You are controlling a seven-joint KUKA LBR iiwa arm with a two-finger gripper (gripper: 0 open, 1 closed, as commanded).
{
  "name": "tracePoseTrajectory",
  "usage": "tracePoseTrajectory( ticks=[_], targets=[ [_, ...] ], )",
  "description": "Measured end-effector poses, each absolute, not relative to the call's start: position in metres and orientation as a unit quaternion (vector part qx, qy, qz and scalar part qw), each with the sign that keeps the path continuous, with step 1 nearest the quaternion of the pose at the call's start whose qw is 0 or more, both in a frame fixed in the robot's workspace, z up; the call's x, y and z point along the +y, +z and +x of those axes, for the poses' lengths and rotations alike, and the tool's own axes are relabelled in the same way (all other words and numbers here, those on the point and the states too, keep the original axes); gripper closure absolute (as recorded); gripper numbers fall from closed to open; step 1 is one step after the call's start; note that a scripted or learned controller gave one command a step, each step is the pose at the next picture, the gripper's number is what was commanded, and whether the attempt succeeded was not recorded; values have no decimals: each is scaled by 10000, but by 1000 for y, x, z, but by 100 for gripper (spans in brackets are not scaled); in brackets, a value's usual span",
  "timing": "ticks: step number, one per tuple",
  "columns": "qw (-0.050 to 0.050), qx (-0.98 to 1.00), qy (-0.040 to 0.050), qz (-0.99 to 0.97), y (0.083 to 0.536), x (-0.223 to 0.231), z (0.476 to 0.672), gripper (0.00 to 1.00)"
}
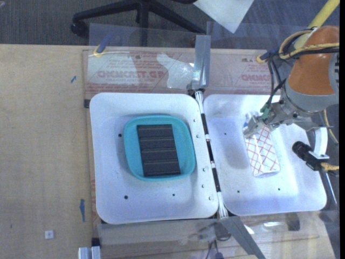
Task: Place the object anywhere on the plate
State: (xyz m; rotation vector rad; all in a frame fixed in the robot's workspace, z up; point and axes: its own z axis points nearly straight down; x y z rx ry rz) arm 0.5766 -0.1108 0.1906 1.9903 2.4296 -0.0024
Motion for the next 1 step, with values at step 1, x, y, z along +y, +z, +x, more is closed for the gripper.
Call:
tracePoseTrajectory(
  ticks=[1],
  targets=[
    [8, 7735, -4, 6338, 191, -111, 577, 0]
  ],
)
